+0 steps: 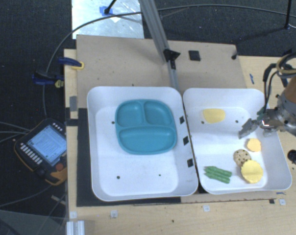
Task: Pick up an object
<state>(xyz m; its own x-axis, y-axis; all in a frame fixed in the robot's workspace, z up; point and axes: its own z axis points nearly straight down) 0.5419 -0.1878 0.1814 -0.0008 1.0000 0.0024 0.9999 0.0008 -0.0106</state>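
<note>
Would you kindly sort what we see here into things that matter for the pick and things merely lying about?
For the pick:
gripper, above the right bin
yellow oval
orange piece
cookie
yellow disc
green beans

Lying about:
blue plate in the left bin
handheld controller beside the bench
clamps at the board's left edge

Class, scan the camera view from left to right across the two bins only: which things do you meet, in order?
Blue divided plate → green beans → speckled cookie → hand. The pale yellow piece near the right bin's far side sits over the beans in left-right terms, and two yellow pieces overlap the cookie and hand, so they are left out.
</note>
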